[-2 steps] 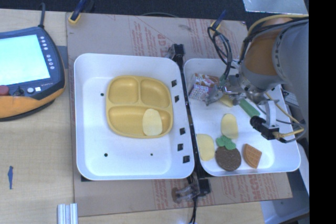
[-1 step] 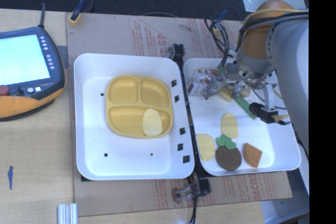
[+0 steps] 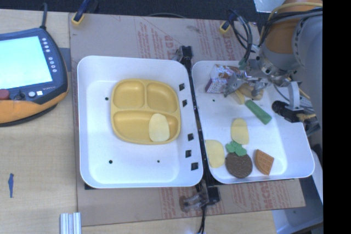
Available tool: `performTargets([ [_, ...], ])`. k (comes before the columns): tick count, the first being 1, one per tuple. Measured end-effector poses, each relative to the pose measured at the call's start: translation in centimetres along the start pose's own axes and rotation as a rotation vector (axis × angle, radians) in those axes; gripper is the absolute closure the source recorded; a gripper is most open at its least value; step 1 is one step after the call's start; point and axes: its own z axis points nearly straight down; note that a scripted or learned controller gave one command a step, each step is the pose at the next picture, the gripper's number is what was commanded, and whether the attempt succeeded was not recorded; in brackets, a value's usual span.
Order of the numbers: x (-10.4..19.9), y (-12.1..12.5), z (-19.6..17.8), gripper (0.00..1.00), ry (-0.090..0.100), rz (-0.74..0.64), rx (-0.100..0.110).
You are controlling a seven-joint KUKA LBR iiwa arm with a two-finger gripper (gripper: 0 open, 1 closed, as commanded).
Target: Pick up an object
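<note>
Gripper low in right bin's far corner, touching crumpled wrapper; finger state unclear; green stick just beside

Counting what is sitting on the bench

Two white bins are lying side by side: the left bin is holding one yellow divided plate with one pale yellow piece; the right bin is holding two more pale yellow pieces (similar in shape), one green stick, one orange wedge, one brown disc with green leaves and one crumpled wrapper.
</note>
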Motion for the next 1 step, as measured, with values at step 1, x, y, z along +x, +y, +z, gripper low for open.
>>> performTargets([
  [1,-6.10,0.50,2.63,0.00,-0.008,0.007,-0.029],
])
